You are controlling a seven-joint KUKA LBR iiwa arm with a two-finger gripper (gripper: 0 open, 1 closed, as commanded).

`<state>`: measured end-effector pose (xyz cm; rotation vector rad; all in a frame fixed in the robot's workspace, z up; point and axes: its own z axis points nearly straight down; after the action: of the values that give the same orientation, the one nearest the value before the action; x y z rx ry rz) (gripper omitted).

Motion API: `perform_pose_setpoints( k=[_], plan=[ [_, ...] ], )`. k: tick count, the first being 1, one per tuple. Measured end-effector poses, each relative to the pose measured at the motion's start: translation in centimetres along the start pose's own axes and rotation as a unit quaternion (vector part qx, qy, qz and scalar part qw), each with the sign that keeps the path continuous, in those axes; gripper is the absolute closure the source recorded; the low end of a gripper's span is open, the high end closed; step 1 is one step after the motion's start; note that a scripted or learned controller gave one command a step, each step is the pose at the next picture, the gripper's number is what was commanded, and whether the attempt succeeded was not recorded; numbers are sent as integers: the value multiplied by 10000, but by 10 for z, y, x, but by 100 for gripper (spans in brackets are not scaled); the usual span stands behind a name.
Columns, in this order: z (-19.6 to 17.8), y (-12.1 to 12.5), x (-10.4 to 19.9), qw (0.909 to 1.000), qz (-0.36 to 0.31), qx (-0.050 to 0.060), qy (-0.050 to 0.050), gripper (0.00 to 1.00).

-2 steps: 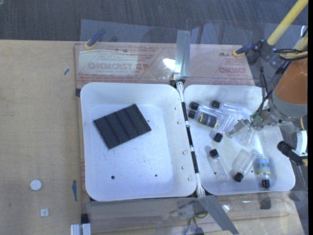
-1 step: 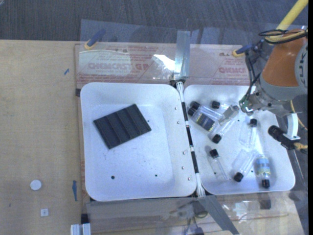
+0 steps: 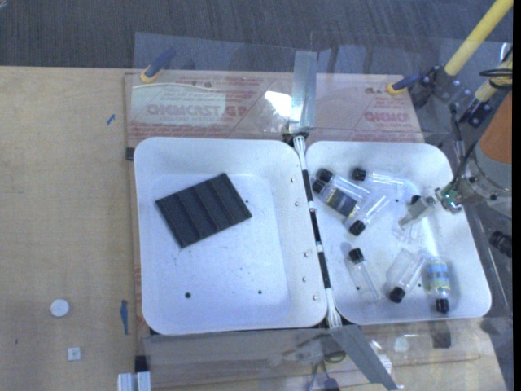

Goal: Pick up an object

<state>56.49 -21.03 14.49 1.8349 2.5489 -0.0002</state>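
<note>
The right bin (image 3: 464,300) holds several clear vials with black caps. One group of vials (image 3: 340,192) lies near its left wall. Another vial (image 3: 360,269) lies lower down, and a larger one (image 3: 404,277) rests beside a vial with a yellow-blue label (image 3: 438,280) near the front right. My gripper (image 3: 413,212) reaches in from the right, low over the middle-right of this bin, just above and right of the larger vial. I see nothing held in it. In the left bin (image 3: 155,300) lies a dark ribbed slab (image 3: 203,209).
A metal clip (image 3: 303,96) stands at the back between the bins. Blue-and-yellow clamps (image 3: 155,65) hold a clear sheet behind them. A yellow rod (image 3: 480,29) and cabling stand at the back right. A small white disc (image 3: 59,307) lies on the bench at left.
</note>
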Motion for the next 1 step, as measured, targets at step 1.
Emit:
perform_pose_setpoints(
  k=[1],
  plan=[
    [30, 5, -3, 10000, -35, 0, 3, 0]
  ],
)
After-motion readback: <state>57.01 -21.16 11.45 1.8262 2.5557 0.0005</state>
